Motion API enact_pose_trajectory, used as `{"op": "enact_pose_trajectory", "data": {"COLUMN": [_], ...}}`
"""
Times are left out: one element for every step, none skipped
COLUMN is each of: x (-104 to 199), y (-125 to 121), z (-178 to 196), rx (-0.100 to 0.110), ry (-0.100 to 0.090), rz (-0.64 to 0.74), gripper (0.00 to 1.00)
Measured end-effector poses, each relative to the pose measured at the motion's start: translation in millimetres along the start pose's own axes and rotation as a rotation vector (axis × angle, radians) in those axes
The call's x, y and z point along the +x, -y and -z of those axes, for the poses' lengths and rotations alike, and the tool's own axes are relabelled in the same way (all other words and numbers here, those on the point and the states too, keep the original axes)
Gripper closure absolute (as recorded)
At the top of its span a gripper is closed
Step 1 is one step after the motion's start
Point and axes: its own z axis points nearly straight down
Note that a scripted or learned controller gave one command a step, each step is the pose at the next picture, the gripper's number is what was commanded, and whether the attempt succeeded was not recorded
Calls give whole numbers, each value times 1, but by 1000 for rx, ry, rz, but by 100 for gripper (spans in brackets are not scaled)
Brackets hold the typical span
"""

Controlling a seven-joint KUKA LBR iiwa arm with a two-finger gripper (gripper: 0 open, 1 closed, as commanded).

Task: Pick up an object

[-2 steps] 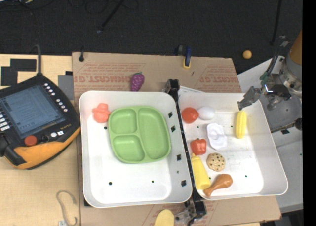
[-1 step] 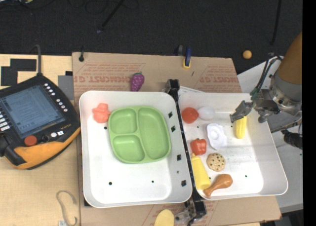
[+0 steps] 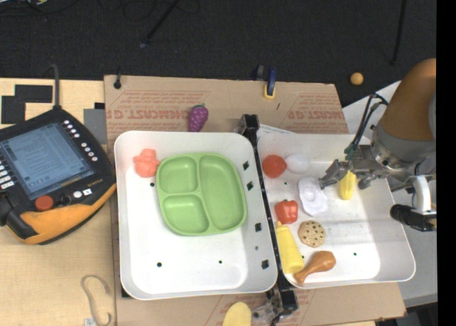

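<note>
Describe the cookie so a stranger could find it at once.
Start at the right white bin, the one the arm reaches into. Near its front left stands a cluster of toy foods; the cookie lies between the red pepper and the drumstick. It alone is a flat tan disc speckled with dark chips.

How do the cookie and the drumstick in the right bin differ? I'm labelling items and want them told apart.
The cookie is round, flat, pale tan and speckled with dark chips; the drumstick is elongated, plain orange-brown, with a bulbous end tapering to a bone tip. The cookie lies mid-bin; the drumstick lies nearer the front rim. Both are toy foods lying in the right bin.
</note>
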Motion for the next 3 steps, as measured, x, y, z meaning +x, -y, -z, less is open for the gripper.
{"op": "enact_pose_trajectory", "data": {"x": [9, 10, 8], "y": [3, 2, 0], "z": [-60, -75, -60], "rx": [-1, -7, -16], "ry": [-1, 2, 1], "rz": [-3, -5, -11], "gripper": [0, 0, 100]}}
